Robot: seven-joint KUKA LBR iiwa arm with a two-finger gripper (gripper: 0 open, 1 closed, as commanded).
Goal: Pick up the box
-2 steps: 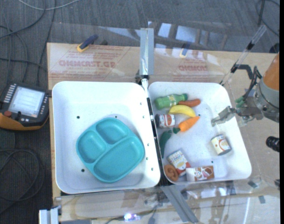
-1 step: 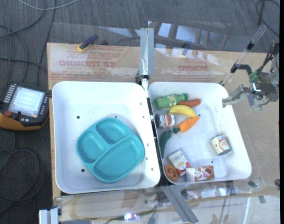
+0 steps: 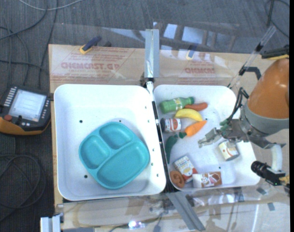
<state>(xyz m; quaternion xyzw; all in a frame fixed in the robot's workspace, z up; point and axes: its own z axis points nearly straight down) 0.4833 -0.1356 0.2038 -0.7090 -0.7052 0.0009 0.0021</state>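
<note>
Three box-like items lie in the right bin (image 3: 233, 96). A small white box (image 3: 229, 150) with a yellow patch rests near the right wall, just below the arm's wrist. A second small box (image 3: 184, 166) with yellow and red print sits at the front. A flat red and white carton (image 3: 208, 179) lies against the front wall. My gripper (image 3: 208, 137) hovers over the bare middle of the right bin, to the left of the white box, open with nothing between its fingers.
The right bin also holds a green bottle (image 3: 177, 104), a banana (image 3: 189, 114), two carrots (image 3: 195, 128), a red jar (image 3: 172, 124), a dark green item (image 3: 170, 142) and a brown pastry (image 3: 175, 178). A teal divided plate (image 3: 114, 154) lies in the left bin (image 3: 74, 105).
</note>
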